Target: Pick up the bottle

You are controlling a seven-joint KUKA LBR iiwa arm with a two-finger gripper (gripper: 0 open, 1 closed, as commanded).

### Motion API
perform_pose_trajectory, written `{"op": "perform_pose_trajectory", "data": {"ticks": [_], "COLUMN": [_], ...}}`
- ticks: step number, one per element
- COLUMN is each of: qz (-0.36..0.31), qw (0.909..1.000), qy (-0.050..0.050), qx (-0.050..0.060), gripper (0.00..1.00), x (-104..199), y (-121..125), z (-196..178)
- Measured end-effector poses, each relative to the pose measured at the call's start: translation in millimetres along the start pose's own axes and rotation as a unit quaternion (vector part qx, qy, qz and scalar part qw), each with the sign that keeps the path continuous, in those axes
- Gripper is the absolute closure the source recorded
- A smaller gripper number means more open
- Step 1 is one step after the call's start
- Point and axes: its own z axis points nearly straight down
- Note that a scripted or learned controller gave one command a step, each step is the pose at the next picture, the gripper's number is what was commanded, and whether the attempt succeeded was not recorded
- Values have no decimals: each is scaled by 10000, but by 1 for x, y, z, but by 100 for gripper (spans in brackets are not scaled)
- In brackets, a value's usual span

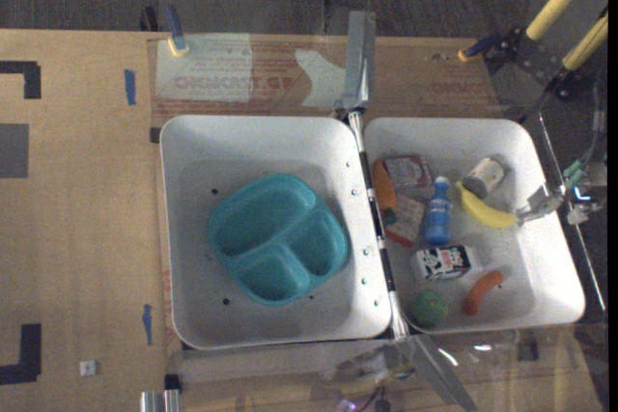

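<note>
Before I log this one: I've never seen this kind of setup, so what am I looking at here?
One fixed camera looks down at a slant on a bench holding two shallow white bins side by side. The left bin holds a teal divided tray. The right bin holds small items: a blue bottle near the middle, which is the thing to be picked up, plus a banana, a small carton, a green ball, a sausage-shaped toy and a can. The bottle lies among the others, with nothing holding it.
</note>
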Motion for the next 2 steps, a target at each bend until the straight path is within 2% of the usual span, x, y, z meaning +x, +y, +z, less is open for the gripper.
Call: {"op": "perform_pose_trajectory", "data": {"ticks": [1,2], "qz": [-728,-362], "qw": [9973,9993], "qy": [1,-19], "qx": [-1,-55], "gripper": [0,0], "x": [51,91], "y": [59,40], "z": [70,139]}}
